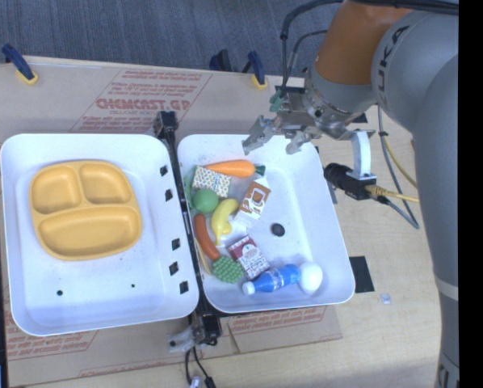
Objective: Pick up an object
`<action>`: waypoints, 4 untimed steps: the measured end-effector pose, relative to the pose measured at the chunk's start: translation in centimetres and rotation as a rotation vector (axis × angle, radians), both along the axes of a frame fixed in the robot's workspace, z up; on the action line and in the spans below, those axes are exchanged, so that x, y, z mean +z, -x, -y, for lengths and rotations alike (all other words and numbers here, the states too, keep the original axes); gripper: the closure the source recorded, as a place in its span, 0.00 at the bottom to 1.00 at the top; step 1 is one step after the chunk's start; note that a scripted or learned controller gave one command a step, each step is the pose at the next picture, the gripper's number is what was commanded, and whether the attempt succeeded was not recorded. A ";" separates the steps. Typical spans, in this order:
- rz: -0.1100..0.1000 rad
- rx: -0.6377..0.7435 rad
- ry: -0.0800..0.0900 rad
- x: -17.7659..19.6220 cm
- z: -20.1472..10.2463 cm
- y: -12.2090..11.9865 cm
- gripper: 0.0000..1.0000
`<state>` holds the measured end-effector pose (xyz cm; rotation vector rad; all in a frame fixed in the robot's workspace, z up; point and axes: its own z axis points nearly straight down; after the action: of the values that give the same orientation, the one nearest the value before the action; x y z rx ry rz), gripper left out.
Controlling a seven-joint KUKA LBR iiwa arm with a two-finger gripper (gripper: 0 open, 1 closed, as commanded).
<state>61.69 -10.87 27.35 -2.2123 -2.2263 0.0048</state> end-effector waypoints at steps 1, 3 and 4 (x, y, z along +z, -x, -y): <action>0.025 0.136 0.006 -15.8 1.5 -0.1 0.00; 0.047 0.434 0.019 -15.5 3.5 1.8 1.00; 0.005 0.995 -0.001 -18.1 0.5 2.1 1.00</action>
<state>59.64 -11.38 9.28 -0.8826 -3.0166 0.0007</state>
